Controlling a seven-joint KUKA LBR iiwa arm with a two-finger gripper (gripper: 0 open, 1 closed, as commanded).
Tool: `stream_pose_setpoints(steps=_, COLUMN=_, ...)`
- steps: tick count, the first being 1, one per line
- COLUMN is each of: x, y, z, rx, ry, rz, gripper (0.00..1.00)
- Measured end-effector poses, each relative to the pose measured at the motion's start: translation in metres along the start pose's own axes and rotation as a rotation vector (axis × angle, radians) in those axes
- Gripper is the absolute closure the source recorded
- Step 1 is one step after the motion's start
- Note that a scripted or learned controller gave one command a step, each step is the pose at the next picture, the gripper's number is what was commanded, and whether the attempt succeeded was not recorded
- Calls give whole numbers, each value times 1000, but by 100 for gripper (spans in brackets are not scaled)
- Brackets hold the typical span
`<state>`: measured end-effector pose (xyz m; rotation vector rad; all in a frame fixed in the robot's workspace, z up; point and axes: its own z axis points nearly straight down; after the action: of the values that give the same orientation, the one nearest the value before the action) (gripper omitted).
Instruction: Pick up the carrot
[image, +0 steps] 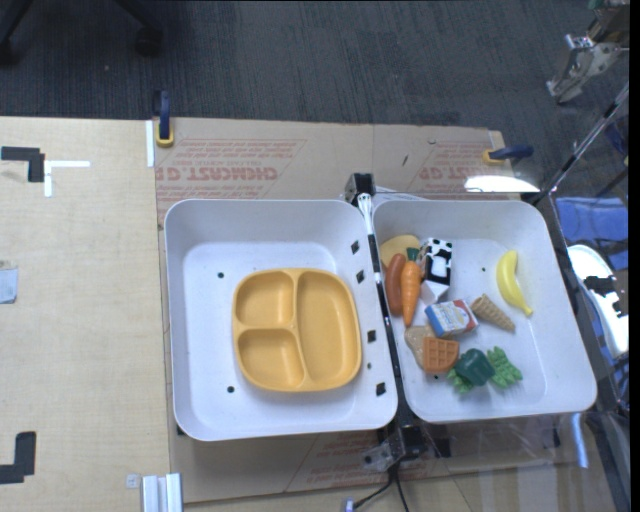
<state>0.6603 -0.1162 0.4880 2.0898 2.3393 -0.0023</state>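
My gripper's state: cannot tell. The long orange toy carrot (410, 288) lies in the right white bin (560, 330) at its left wall, touching a reddish sausage-shaped toy (396, 279). Risk: pinching both, or striking the wall.

The pincer (592, 62) appears as a small, pale metallic shape in the view's upper right corner, blurred and partly cut by the picture's edge. It hangs well apart from the worktop (80, 300), beyond its far right corner. Its tilt and state are too unclear to tell.
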Motion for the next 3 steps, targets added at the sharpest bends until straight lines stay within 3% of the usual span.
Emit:
stream_pose_setpoints(steps=2, x=59, y=7, z=-7, rx=0, ry=1, rz=-234, gripper=0)
stream_pose_setpoints(steps=3, x=111, y=10, z=4, rx=4, ry=3, rz=-367, gripper=0)
